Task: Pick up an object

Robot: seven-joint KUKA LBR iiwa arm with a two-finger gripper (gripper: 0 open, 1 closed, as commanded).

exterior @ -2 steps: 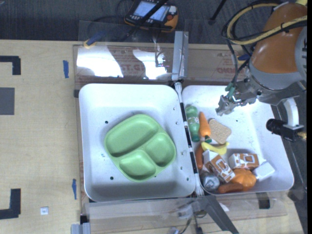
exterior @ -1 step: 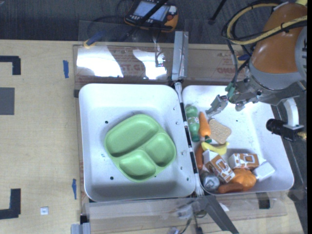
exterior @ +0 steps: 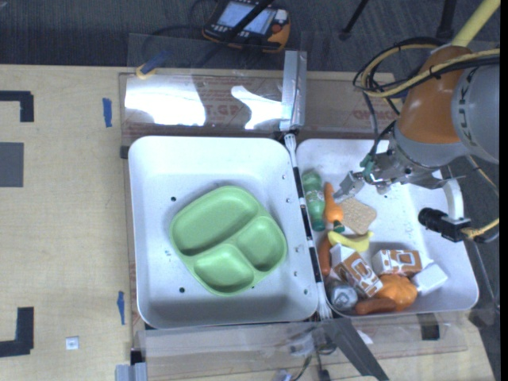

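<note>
Take the divider [exterior: 300,213] between the two bins as your landmark. Nearest you, at the low end of the divider and just to its right, you have a small grey metallic can [exterior: 344,297] with an orange toy [exterior: 394,290] beside it, and a brown-and-white carton [exterior: 362,274] lying just above them. A second brown-and-white box [exterior: 397,259] and a white block [exterior: 432,277] sit farther right of the divider, toward the right bin's [exterior: 456,292] outer wall. Moving up along the divider, you see a yellow banana-shaped piece [exterior: 350,241], then a tan cracker-like square [exterior: 359,215], an orange carrot-like piece [exterior: 332,210] and a green item [exterior: 315,201] pressed close against the divider itself. On the divider's left side, the left bin [exterior: 159,173] carries a green sectioned plate [exterior: 228,239] lying near its middle. Farther back, right of the divider's upper end, the gripper [exterior: 349,184] hangs over the right bin just above the cracker, pointing toward the green item; nothing sits between its fingers, and you cannot tell from here whether they are spread or closed.
</note>
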